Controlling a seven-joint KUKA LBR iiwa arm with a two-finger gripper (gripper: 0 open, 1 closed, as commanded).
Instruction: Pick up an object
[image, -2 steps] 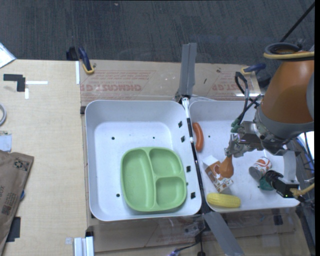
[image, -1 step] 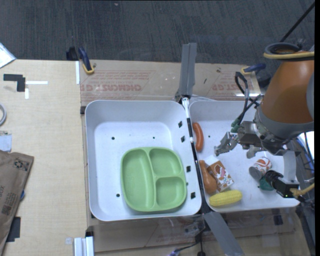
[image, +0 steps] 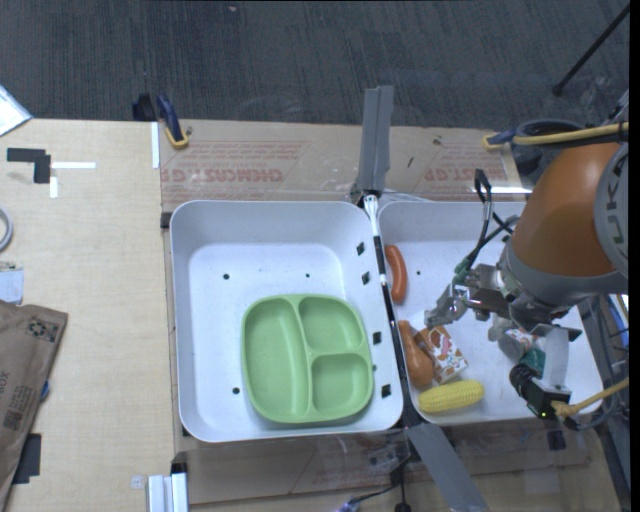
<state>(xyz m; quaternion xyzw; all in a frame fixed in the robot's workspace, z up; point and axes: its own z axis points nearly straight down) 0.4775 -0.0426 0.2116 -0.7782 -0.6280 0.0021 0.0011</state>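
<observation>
The right bin (image: 470, 232) holds an orange sausage (image: 397, 272) near its left wall. Closer to the front lie a brown pear-shaped item (image: 414, 362), a small printed snack packet (image: 445, 351) and a yellow corn cob (image: 450, 397). My gripper (image: 446, 306) reaches in from the right and hovers low, just above the top edge of the snack packet. I see nothing held in it. The grey and orange arm (image: 565, 225) covers the bin's right part.
The left bin (image: 200, 300) bears a green divided plate (image: 305, 357). A grey divider post (image: 376, 140) rises between the bins at the back. Cables and a black fitting hang at the arm's wrist (image: 535, 385) over the right bin's front corner.
</observation>
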